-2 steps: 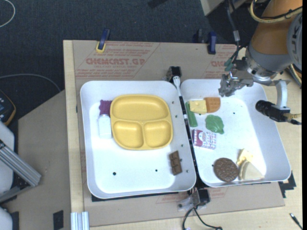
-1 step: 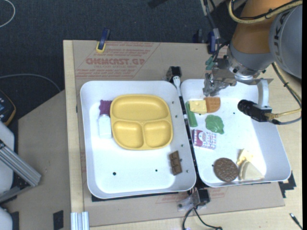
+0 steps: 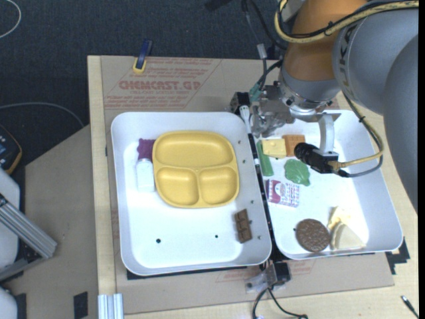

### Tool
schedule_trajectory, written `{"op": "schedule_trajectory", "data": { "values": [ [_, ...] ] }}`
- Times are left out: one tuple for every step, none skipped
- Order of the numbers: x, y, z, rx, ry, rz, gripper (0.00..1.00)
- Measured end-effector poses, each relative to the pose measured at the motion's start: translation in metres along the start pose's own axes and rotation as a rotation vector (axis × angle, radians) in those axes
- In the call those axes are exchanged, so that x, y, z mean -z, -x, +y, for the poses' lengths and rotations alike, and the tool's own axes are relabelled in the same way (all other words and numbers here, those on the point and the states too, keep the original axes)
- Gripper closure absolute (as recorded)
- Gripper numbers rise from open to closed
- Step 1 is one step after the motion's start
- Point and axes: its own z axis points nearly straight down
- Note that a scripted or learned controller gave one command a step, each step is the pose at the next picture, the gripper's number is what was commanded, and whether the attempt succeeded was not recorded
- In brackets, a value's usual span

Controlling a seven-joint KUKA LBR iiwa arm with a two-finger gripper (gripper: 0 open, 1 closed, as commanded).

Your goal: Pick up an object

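**White bins stocked; no pick confirmed**

At the near edge of the right bin you had a round brown biscuit lying flat. Pale yellow wedges lay just beside it. In the left bin a small brown bar rested near the dividing wall.

Farther in, you found a pink-and-white packet and a green lump close together in the right bin. A green strip lay along the wall. In the left bin sat a yellow divided tray, with a white bottle touching its left side.

At the far end of the right bin, a pale yellow block and an orange square lay side by side. The gripper stood directly over that corner, just above the yellow block. You could not tell whether it was wide or closed, because the wrist housing and cabling covered it. Nothing was visibly held.

Status: every object appeared to rest on a bin floor, so you should have logged the task as not done. Judged from position, the approach was complete. The grasp and the lift remained. The yellow block was the likely target, and its close neighbours made a clean closure uncertain.
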Motion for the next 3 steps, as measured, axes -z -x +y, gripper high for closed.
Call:
{"op": "schedule_trajectory", "data": {
  "values": [
    [-0.006, -0.026, -0.006, -0.003, 0.0, -0.001, 1.0],
    [0.005, -0.032, -0.01, -0.005, 0.006, -0.001, 1.0],
    [-0.002, -0.031, 0.007, -0.004, 0.007, -0.002, 1.0]
  ]
}}
